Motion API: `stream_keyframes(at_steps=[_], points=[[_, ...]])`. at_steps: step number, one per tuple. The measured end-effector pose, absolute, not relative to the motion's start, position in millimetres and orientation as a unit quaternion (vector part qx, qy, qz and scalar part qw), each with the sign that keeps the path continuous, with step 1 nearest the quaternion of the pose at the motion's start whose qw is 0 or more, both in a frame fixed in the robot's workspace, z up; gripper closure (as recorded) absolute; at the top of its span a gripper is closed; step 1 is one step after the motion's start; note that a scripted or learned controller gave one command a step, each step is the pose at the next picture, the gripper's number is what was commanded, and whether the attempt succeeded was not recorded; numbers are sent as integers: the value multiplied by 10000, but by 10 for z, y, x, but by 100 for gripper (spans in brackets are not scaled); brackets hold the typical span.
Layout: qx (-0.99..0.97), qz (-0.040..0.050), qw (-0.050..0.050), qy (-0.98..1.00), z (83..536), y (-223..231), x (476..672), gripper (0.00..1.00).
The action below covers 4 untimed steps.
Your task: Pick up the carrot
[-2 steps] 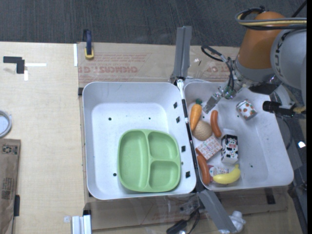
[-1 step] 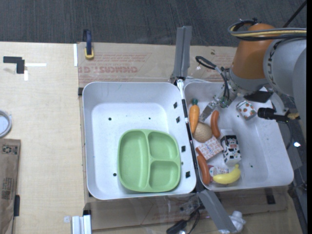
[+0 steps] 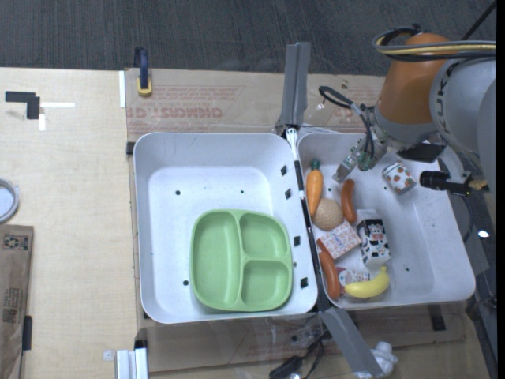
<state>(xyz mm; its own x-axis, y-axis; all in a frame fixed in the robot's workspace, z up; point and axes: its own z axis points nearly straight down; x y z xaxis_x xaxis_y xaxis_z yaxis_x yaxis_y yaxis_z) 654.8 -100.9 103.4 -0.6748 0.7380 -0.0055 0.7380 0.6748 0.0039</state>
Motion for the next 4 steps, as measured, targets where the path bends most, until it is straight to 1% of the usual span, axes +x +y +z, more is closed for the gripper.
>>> stream_keyframes(at_steps=[1,2,3,4], points=[[4360,3,15,8999,1925,-246,6392,100],[4948,-9,-11,8690,1907,279,4898,100],[1928,2,7,9812,2365,171,4976,100],[1378,1,0,9905,2224,561,5075,100]])
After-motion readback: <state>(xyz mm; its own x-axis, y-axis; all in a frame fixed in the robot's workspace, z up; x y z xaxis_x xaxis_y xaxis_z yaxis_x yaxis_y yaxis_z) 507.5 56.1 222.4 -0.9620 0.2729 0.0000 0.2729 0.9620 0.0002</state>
